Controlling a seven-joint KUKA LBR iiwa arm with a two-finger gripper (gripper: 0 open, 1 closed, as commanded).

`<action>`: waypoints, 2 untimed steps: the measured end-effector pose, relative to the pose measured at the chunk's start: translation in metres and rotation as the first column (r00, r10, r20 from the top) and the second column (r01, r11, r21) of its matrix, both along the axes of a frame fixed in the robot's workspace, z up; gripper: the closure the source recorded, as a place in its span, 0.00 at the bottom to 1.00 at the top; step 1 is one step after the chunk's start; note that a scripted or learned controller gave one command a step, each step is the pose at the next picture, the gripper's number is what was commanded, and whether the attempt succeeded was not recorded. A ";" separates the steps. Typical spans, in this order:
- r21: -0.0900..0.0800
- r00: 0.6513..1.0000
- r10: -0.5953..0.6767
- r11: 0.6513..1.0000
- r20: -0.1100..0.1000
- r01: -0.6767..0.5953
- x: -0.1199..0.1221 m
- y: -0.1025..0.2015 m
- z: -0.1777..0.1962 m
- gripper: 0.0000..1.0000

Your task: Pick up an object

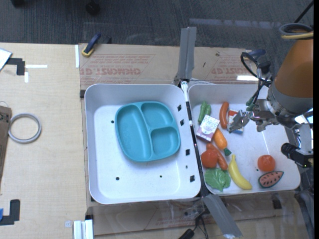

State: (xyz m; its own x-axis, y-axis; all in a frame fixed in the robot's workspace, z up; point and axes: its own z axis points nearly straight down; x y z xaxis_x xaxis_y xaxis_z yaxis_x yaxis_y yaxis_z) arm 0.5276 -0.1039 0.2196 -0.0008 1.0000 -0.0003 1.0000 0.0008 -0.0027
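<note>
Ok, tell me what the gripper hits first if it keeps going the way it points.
Probably the orange-red sausage-shaped toy: the gripper points toward the view's left, tips close beside it. Height above the bin is unclear, so it may pass over.

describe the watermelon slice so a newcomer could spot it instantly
Start at the right white bin, the one holding the toy food. Go to its near right corner: the watermelon slice lies there, just below a round red tomato. It is the only wedge with a green rind and dark seeds.

The arm [299, 68] runs off the right edge and hides the right bin's [249, 188] far right corner; the small carton's [208, 127] print is unreadable.
</note>
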 end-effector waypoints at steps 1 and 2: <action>0.001 0.996 0.085 0.996 0.000 -0.085 -0.051 -0.010 -0.109 0.00; 0.001 0.925 0.381 0.925 0.003 -0.381 -0.050 -0.005 -0.127 0.00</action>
State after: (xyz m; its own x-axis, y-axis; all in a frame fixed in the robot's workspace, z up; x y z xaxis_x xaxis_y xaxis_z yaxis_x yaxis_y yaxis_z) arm 0.4778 -0.1085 0.0922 -0.3816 0.9243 0.0009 0.9243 0.3816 0.0002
